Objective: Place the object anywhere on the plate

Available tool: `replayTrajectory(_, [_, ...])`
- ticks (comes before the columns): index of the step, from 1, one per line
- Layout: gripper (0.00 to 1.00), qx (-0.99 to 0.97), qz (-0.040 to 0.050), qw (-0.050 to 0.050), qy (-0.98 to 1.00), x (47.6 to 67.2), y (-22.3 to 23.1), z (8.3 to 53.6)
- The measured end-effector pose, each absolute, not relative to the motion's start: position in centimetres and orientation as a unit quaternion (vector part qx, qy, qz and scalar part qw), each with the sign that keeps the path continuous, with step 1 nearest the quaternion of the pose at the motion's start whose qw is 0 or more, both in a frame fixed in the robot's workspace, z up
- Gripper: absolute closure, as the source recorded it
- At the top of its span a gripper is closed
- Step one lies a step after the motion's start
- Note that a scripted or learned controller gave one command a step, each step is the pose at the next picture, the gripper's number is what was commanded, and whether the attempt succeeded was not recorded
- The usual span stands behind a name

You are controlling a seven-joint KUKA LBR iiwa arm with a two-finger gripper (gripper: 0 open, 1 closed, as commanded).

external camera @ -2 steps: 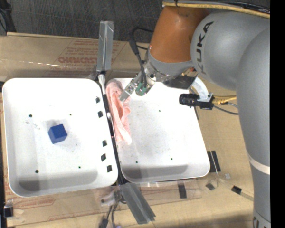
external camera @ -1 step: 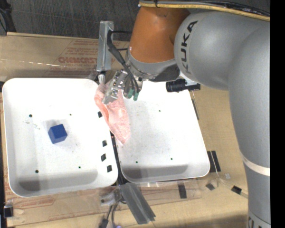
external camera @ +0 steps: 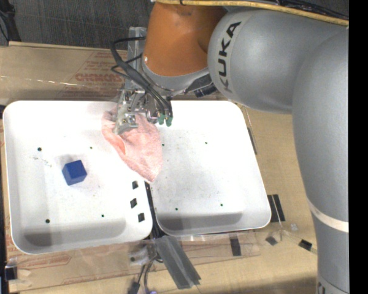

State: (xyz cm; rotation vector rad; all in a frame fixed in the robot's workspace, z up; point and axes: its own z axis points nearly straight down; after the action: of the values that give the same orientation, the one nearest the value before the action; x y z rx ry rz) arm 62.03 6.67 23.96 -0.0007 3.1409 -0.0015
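- Camera view: the grey arm [external camera: 276,60] reaches in from the right, its orange band above the wrist.
- The jaws [external camera: 130,116] hang over the seam between the two white bins; how far they stand open cannot be told.
- A pink cloth-like object [external camera: 141,149] hangs directly under them, draped across the seam.
- A blue cube [external camera: 74,171] lies in the left bin [external camera: 24,133], well apart from the cloth.
- The right bin [external camera: 221,164] sits just beside it on the table [external camera: 49,72].

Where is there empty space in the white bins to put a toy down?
The right bin is mostly bare, right of the pink cloth. The left bin has room around the blue cube. It is crowded at the top middle, under the end effector.
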Motion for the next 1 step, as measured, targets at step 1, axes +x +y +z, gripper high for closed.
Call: replayTrajectory(1, [1.00, -0.003, -0.0005, 0.001, 1.000, 63.30, 11.91, 22.71])
